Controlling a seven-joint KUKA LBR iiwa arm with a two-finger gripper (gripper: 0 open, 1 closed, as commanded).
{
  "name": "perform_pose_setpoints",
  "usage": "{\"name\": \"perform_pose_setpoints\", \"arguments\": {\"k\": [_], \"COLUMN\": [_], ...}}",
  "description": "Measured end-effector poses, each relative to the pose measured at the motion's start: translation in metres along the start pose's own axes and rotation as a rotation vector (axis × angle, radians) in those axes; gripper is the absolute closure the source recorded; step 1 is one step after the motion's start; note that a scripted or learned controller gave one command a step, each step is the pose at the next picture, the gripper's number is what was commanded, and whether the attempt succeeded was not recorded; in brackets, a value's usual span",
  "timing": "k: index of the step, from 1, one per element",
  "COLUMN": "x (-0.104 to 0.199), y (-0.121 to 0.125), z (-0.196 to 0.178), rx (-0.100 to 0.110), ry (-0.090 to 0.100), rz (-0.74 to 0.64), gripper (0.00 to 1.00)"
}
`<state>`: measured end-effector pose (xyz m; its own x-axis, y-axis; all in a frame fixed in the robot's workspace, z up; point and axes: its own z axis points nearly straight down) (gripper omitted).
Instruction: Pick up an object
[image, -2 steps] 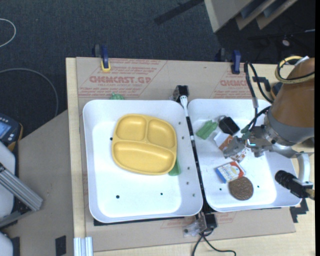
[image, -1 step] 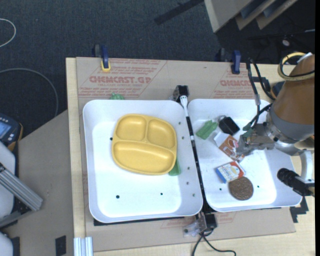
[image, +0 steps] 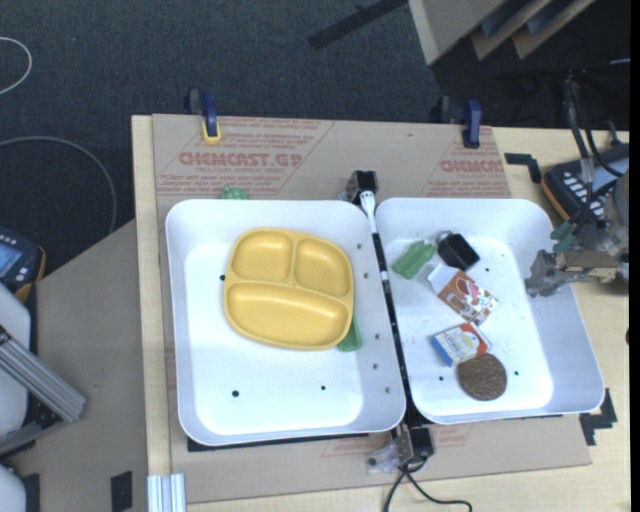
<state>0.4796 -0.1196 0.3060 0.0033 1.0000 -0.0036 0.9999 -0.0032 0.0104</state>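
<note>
yellow divided plate (image: 290, 288) filling left bin's (image: 200, 330) upper half, open floor below it, small items clustered mid right bin (image: 560, 360)

Yellow tray (image: 290, 290) glossy plastic; white bins (image: 300, 405) smooth.

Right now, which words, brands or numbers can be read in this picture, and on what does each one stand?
"CHEMCAST GP", red print on the brown board, upper left.
"CHEMC...", the same print at upper right, partly cut off.
Red and white packet: print too small to read.
Blue and white packet: print too small to read.
</note>
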Motion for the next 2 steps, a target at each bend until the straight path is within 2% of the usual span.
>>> {"name": "perform_pose_setpoints", "arguments": {"k": [1, 2], "x": [0.068, 0.092], "y": [0.001, 0.001], "z": [-0.015, -0.047], "rx": [0.005, 0.005], "ry": [0.004, 0.004], "rz": [-0.011, -0.008], "gripper": [1.00, 1.00]}}
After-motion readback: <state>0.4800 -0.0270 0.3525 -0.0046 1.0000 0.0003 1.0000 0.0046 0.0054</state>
